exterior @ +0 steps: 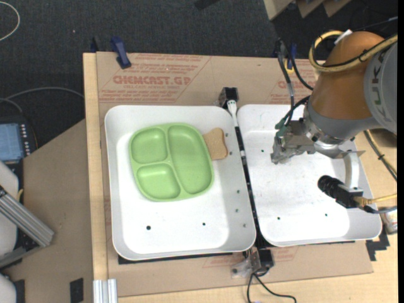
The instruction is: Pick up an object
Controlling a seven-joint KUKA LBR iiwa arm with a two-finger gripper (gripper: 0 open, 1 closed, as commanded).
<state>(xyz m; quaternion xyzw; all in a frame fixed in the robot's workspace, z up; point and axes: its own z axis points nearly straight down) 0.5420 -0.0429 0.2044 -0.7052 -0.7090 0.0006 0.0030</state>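
A green plate (170, 161) with three compartments lies in the left bin (180, 231), toward its back. A small tan block (216, 143) rests against the plate's right rim, near the wall between the bins. My gripper (282, 154) hangs over the back left part of the right bin (297, 216), pointing down close to the bin's floor. It is well to the right of the tan block, across the dividing wall. No object shows under or beside it.
Both bins sit on a cardboard sheet (158, 74) with red print. A black clip (228, 96) stands at the back where the bins meet. The arm's orange band (344, 74) looms over the right bin's back edge.
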